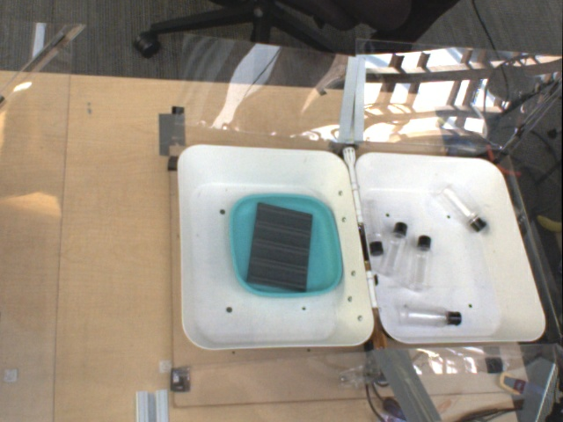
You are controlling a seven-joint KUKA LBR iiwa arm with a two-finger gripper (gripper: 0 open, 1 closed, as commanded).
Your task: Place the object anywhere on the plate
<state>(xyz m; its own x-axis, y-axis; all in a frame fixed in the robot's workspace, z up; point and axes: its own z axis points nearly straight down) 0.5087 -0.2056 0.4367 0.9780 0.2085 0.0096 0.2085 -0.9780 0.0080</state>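
— what's in my left bin?
— a teal plate, with the dark ribbed block lying flat on its middle.
— and my right bin?
— clear vials with black caps, scattered, some near the divider.
— my pincer's state?
— i can't tell.

One camera looks down from above the bench at a slant, from a moderate height. It takes in both white bins, the left bin and the right bin, side by side, with floor and a chair base at the top.
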